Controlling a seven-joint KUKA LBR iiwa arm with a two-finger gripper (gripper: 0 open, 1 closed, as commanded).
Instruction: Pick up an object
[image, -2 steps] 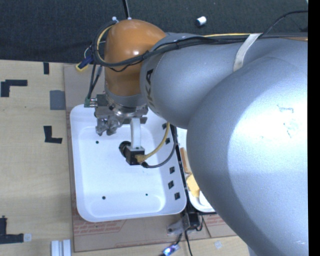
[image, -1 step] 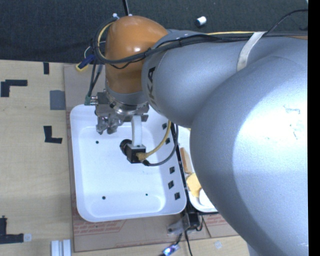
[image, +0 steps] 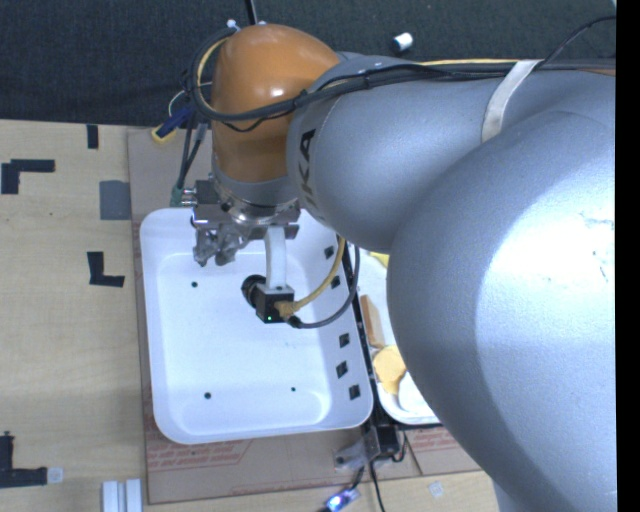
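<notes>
We see the arm (image: 480, 200) coming in from the right and covering most of the right half of the view. Its orange band (image: 262, 90) sits above the wrist, over the far edge of the left bin (image: 175, 400).

The gripper (image: 215, 250) hangs over the far-left part of the left bin, fingers pointing down toward the white floor. We cannot tell how the gripper stands: its tips merge into one dark cluster at this angle. Nothing shows between them.

A white stalk with a small black module (image: 268, 298) drops from the wrist just right of the gripper, with a green light at its tip. A yellowish cable (image: 325, 285) loops from it back up toward the arm.

The left bin's floor shows a few small dark dots and a row of dark marks along its right wall.

The only objects we can make out lie in the right bin (image: 405, 410), mostly hidden under the arm: a tan stick-like piece (image: 372, 320) by the near-left rim, and a yellow rounded item (image: 390, 370) just below it. Both are well apart from the gripper, with the bin walls between.

Black tape marks (image: 100, 270) sit on the bench (image: 60, 350) to the left. Blue and green wires (image: 180, 130) hang by the orange band.
</notes>
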